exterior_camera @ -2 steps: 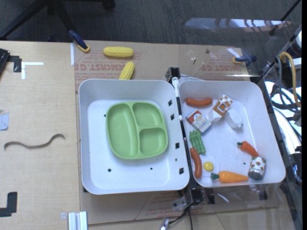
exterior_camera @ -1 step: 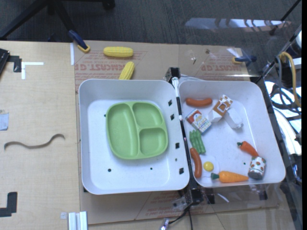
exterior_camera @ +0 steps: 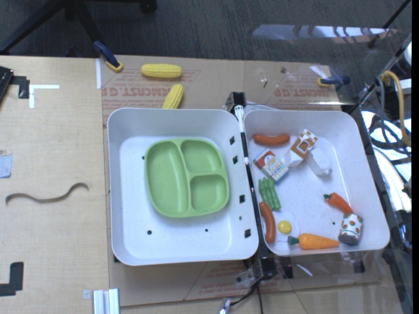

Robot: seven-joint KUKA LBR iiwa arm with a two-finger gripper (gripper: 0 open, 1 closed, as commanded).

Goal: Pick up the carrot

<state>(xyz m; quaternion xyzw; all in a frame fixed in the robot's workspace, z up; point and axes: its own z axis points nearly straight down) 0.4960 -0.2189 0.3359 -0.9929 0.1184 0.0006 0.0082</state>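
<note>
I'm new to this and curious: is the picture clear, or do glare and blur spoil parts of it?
Camera view: mostly sharp and evenly lit; the carrot reads clearly in the right bin; bright reflections wash out the far right edge; shadows stay soft around the green plate.

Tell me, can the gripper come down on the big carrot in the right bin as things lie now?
Probably yes. The big carrot lies flat and uncovered near the front wall of the right bin. The fried egg and a spotted toy lie close by its ends, so the margin is small.
</note>
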